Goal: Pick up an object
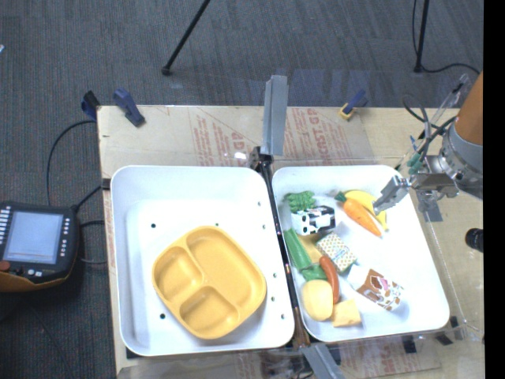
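The right bin (422, 247) holds several toy foods: a green broccoli (300, 201), a black-and-white block (316, 221), an orange carrot (361, 213) lying on a yellow banana (357, 197), a patterned box (337, 251), a red chili (329, 275), a pale potato (317, 298), a cheese wedge (347, 315) and a red-and-white carton (380, 289). My gripper (410, 204) hovers over the bin's upper right edge, open, with nothing between its fingers. Its left finger (389, 194) points down toward the carrot's right end.
The left bin (134, 204) holds a yellow divided plate (209, 281). A grey metal post (274, 121) stands behind the seam between the bins. Blue clamps (129, 106) grip the bench's back edge. A handheld pendant (33, 242) lies at the far left.
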